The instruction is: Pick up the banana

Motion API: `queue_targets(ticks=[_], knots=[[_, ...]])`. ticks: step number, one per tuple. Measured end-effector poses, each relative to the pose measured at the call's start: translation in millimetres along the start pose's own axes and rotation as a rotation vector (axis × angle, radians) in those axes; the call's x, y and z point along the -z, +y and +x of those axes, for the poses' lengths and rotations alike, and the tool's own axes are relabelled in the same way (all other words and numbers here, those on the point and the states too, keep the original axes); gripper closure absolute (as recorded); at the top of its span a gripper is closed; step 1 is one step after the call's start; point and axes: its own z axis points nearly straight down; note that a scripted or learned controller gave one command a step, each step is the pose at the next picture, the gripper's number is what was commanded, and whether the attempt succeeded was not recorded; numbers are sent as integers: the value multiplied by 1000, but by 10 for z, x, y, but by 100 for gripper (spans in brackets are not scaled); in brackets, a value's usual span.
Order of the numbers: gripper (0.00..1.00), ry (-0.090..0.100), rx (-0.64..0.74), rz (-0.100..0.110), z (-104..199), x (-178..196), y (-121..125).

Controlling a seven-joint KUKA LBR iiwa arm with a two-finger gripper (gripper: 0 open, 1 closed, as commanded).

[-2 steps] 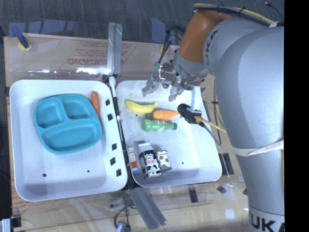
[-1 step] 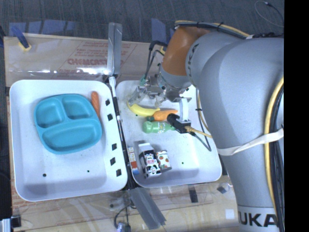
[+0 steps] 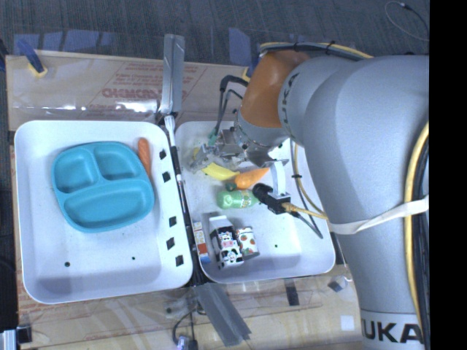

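We see the banana (image 3: 217, 171) lying in the right bin (image 3: 306, 257), toward its 11 o'clock corner, touching a carrot (image 3: 252, 177) at its 3 o'clock. The gripper (image 3: 215, 149) sits just above the banana at 12 o'clock; we cannot tell how it is set. A green bottle (image 3: 237, 199) lies at the banana's 5 o'clock. In the left bin (image 3: 44, 268) rests a blue divided plate (image 3: 102, 184), a second carrot (image 3: 144, 155) at its 2 o'clock.

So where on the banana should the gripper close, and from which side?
Probably across the narrow middle of the banana, coming straight down. It lies flat in the right bin, with the carrot touching its right end and the gripper just above its left end.
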Motion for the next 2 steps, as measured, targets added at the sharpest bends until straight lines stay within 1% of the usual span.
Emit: queue_targets(ticks=[1,2], knots=[[100,0,4,1,4,100,3],[100,-1,-52,-3,10,1006,-208]])
